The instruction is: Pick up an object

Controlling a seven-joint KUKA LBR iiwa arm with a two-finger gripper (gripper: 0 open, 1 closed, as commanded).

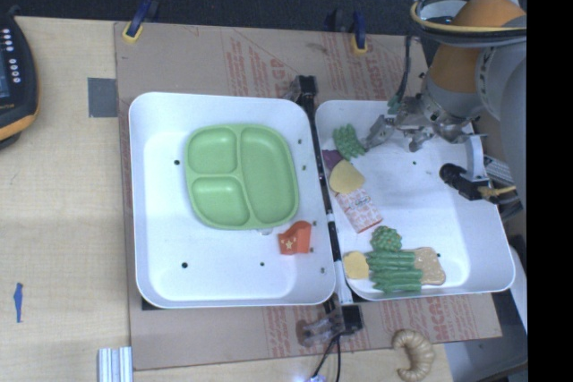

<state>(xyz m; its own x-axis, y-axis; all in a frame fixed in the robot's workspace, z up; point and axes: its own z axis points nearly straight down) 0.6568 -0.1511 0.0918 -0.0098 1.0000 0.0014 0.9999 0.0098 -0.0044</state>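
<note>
The arm (479, 58), grey with an orange band, reaches in from the right and hangs over the upper part of the right bin (497, 277). The gripper (405, 128) sits low over the bin floor near the far wall, just right of a small green leafy piece (347, 141); whether it is released or clenched cannot be told, and nothing is seen in its grasp. Candidate things lie along the bin's left side and near edge: a pale yellow piece (346, 177) resting over something purple, a pink-and-white packet (359, 211) just below it, and a cluster at the near wall made up of a green bundle of stalks (392, 271), a small broccoli-like head (387, 238), a yellow round piece (356, 264) and a tan slice (430, 267). The left bin (152, 192) bears a green divided plate (242, 176) and a small orange-red piece (295, 238) beside it. The step in hand reads as the approach, with no pick yet made. The nearest target appears to be the leafy piece; the next move would call for a short shift leftward to centre over it, a descent to the floor, and a closing that avoids the bin wall.
</note>
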